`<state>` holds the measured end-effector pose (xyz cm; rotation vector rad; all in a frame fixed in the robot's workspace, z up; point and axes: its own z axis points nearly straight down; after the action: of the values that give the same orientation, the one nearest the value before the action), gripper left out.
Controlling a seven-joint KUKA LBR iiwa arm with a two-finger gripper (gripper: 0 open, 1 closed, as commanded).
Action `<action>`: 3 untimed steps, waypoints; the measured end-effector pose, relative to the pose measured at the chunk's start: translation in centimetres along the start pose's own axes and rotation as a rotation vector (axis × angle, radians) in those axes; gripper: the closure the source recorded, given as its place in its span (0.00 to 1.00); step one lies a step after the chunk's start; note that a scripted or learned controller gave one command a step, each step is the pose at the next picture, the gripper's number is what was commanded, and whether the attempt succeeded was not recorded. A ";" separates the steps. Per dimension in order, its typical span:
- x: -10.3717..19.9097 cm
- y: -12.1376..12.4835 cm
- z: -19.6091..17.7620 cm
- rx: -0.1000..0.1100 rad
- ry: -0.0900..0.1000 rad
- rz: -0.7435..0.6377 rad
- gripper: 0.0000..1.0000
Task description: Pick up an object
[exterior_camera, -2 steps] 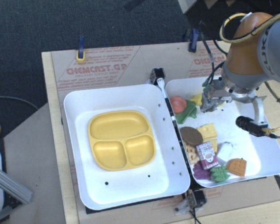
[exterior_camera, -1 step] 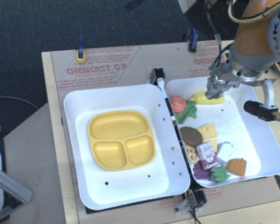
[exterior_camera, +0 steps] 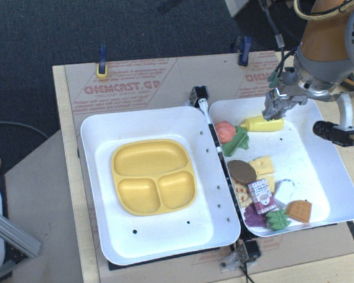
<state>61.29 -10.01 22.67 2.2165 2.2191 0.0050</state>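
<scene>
The right bin holds several toy foods. At its far end a long yellow piece lies next to a pink-red ball with a green leaf. My gripper hangs low over the right end of the yellow piece, close to it or touching it. Nearer the front lie a brown oval, a yellow block, a maroon packet, a white piece, a purple cluster, a green floret and an orange wedge.
The left bin holds a yellow divided plate. A black clip sits where the two bins meet at the back. The arm's grey and orange body fills the top right, and a black knob sticks out over the right bin's edge.
</scene>
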 end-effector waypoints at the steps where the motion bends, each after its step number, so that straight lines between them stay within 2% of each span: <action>1: 5.4 -0.5 -1.0 0.005 0.003 -0.005 1.00; 2: 10.3 -0.9 0.6 0.010 0.004 -0.004 1.00; 3: 15.0 -0.6 -0.8 0.002 0.003 -0.004 1.00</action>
<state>60.64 5.04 23.46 2.2143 2.2266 0.0054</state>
